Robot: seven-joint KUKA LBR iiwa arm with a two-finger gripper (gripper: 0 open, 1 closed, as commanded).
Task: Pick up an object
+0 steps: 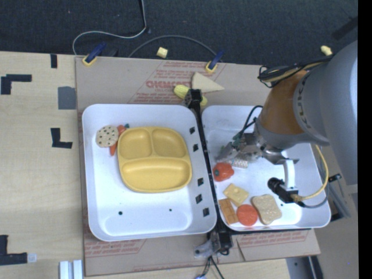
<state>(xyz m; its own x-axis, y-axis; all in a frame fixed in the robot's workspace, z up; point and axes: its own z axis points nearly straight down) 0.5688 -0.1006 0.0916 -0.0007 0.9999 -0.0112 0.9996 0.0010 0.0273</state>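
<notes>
My gripper (pixel 231 154) hangs low over the left part of the right bin (pixel 308 218), just above a red strawberry-like piece (pixel 223 171). Its metal tips are small and partly blurred against the bin floor. Nothing shows between them. Below it lie a yellow cracker (pixel 236 193), an orange wafer (pixel 228 211), a red round piece (pixel 247 215) and a slice of toast (pixel 267 208). The grey arm with its orange band (pixel 282 106) covers the bin's upper right.
The left bin (pixel 104 214) bears a yellow divided plate (pixel 154 158), with a cookie (pixel 106 136) and a small red-orange piece (pixel 116 141) at its upper left. A black divider with clips (pixel 200 156) runs between the bins. Cables and a yellow wedge (pixel 203 83) lie behind.
</notes>
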